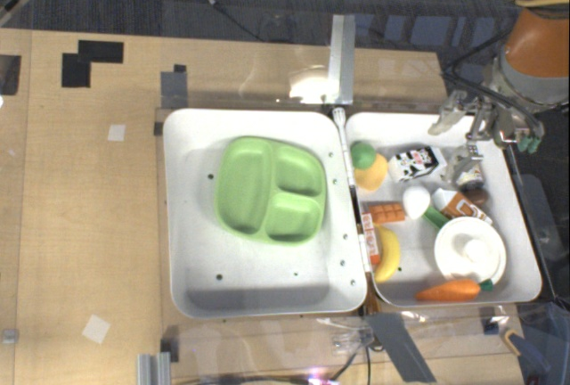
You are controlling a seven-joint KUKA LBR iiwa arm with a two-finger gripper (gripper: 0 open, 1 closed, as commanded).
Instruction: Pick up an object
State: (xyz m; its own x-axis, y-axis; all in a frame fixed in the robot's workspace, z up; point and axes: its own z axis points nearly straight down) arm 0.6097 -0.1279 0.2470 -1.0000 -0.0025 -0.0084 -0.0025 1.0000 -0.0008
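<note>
Bins sit side by side on the wooden bench [80, 232] in the camera view. The left bin [191, 285] holds a green divided plate [270, 189], lying flat near its middle. The right bin [525, 276] is crowded with small toy foods: a yellow fruit with a green top [367, 165] against the left wall, a black-and-white carton [416, 163] just beside it, a white egg [416, 198], an orange waffle-like block [386, 214], a banana [387, 253] along the left wall, a white cup [469, 251] seen from above, and a carrot [448, 290] by the near rim. A brown piece [465, 204] next to the cup is partly covered and hard to identify. The arm [538, 45] enters at the upper right, cut off by the frame edge, and the gripper [463, 129] hangs over the far right corner of the right bin. Its metal parts blur together against the white wall, so whether the fingers are spread or closed cannot be told, and nothing is seen between them.
</note>
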